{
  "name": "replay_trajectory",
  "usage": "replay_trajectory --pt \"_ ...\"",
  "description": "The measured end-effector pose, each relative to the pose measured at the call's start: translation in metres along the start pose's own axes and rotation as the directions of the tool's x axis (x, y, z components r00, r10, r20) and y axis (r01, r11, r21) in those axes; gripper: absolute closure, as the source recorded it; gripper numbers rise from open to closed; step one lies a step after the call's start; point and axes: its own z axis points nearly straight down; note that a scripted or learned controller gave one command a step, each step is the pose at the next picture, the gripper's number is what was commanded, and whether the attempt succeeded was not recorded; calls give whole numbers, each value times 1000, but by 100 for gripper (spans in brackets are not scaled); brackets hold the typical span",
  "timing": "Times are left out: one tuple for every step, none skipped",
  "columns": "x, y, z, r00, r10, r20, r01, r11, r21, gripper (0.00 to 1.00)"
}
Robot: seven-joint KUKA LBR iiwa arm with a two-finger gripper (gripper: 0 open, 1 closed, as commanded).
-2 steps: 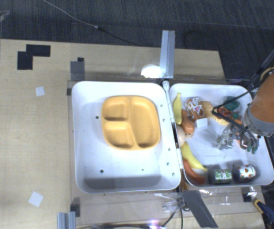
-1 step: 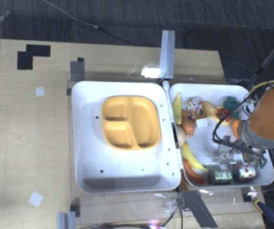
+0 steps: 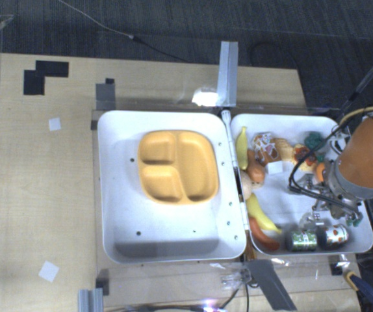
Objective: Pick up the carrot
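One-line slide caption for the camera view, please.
KUKA arm over the right bin of toy food, carrot beside its wrist; yellow divided tray in the left bin.

Right bin [image 3: 362, 242] crowded; left bin [image 3: 118, 174] margins open.

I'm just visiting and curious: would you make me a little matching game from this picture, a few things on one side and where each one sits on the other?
Things:
1. yellow divided plate
2. green can
3. upright banana
4. orange band of the arm

Places:
A. near front edge of the right bin
B. above the right bin's right side
C. middle of the left bin
D. against the right bin's left wall, towards the back

Pairs: 1-C, 2-A, 3-D, 4-B
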Motion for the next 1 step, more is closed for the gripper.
replay_trajectory --pt "6 -2 3 918 397 -20 -397 918 8 0"
